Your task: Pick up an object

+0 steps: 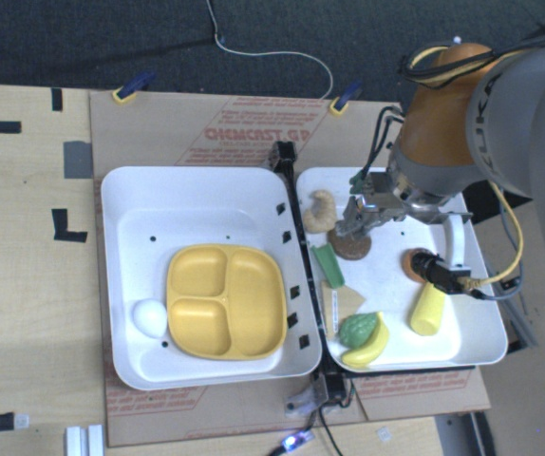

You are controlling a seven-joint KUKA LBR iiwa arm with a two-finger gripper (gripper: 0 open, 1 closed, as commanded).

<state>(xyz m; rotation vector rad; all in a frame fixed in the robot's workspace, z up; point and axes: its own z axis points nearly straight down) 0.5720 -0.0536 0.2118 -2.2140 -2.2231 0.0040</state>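
Two shallow white plastic bins sit side by side on a cardboard sheet [253,131], seen from above at a slant. Inside the left bin [125,198] lies a smooth yellow plate [226,301] with rounded corners and three compartments, and a small white ball [149,316] touches its left edge. A grey arm [486,112] with an orange band reaches into the right bin [486,335] from the right. Its gripper [356,228] is lowered onto a round brown object [351,247] near the bin's left side; whether it grips the object cannot be told. Just beside it, upper left, rests a lumpy beige piece [321,211]. Below lie a flat green stick [328,265], a pale wedge [350,301], a crinkled green lump [357,330] touching a curved yellow banana [368,347], and a yellow block [427,310].
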